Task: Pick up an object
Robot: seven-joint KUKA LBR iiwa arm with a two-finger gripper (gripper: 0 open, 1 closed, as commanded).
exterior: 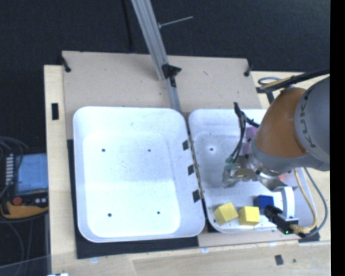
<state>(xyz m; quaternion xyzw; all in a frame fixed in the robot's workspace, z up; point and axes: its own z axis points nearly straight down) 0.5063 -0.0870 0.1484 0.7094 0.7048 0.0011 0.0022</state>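
Arm: grey with an orange band, reaching in from the right and hanging over the right bin.
Gripper: low over the middle of the right bin, pointing left and down; too small and blurred to tell whether the fingers are apart or together, or whether anything sits between them.
Right bin: white, shallow, much of it covered by the arm.
Yellow blocks: two of them just beside each other at the near edge of the right bin, the left block and the right block, both lying loose on the bin floor, nearer than the gripper.
Blue object: right of the yellow blocks, partly hidden under the wrist.
Left bin: white, touching the right bin along its edge.
Table: pale board carrying both bins.
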